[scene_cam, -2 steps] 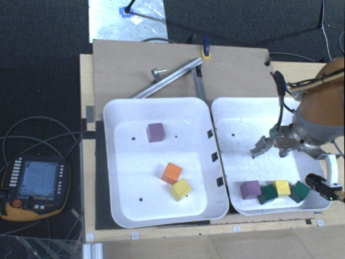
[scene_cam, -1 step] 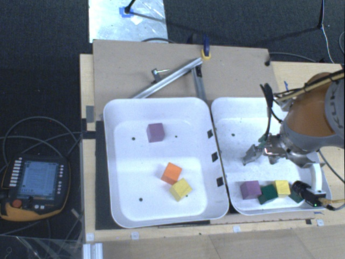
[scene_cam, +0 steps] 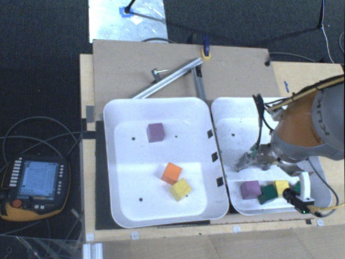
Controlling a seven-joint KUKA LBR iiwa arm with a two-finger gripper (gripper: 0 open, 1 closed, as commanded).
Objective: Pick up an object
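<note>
My gripper (scene_cam: 249, 159) hangs low over the middle of the right bin (scene_cam: 232, 115), on the grey arm with its orange band (scene_cam: 297, 127) that reaches in from the right. Nothing shows in its grasp. Just in front of it, along the bin's near wall, lie a purple block (scene_cam: 249, 189), a dark green block (scene_cam: 267, 194) and a yellow block (scene_cam: 281, 186), close together. The left bin (scene_cam: 124, 112) holds a purple cube (scene_cam: 155, 132) at the back, plus an orange cube (scene_cam: 171, 172) touching a yellow cube (scene_cam: 180, 189) nearer the front.
A metal bar (scene_cam: 170, 78) lies slanted on the cardboard sheet behind the bins. A teach pendant (scene_cam: 35, 186) with its cable sits on the floor to the left. Cables run over the arm and the right bin's back edge.
</note>
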